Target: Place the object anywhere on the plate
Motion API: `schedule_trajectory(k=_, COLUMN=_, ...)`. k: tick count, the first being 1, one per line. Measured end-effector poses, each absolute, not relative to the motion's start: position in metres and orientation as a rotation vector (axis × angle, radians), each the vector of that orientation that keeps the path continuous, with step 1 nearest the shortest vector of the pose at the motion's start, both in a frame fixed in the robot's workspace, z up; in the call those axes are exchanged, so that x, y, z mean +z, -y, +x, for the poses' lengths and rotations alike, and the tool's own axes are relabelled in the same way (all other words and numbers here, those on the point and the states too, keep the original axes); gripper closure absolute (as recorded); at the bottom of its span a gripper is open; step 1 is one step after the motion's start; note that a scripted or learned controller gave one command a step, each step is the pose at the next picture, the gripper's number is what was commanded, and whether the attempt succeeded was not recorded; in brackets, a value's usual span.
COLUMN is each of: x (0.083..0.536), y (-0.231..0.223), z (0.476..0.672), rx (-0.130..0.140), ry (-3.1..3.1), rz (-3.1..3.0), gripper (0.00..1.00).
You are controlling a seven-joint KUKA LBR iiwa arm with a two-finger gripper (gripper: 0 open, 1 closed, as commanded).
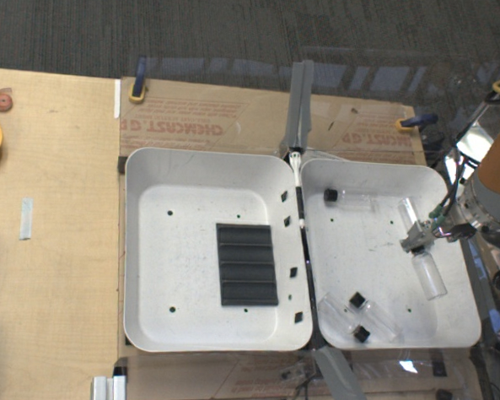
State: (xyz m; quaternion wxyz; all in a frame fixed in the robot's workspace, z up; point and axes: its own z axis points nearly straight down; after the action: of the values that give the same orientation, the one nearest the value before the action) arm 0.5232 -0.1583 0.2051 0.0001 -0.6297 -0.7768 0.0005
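**Claw over the right bin, plate far to its left**

Dark carpet lies behind a cardboard-lined bench carrying two white bins. The gripper (pixel 418 241) hangs over the right bin (pixel 352 180); whether it is open or shut I cannot tell. A clear tube (pixel 429 275), probably the object, lies just below it, long axis running up-down and slightly slanted. The dark ribbed plate (pixel 247 265) sits in the left bin (pixel 147 231), across the centre rims. More capped tubes (pixel 363 319) lie at the near wall.
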Motion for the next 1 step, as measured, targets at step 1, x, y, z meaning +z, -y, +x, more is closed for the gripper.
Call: schedule_trajectory(k=1, x=0.1897, y=0.0868, z=0.4834, rx=0.007, ry=2.020, rz=-2.402, gripper=1.00)
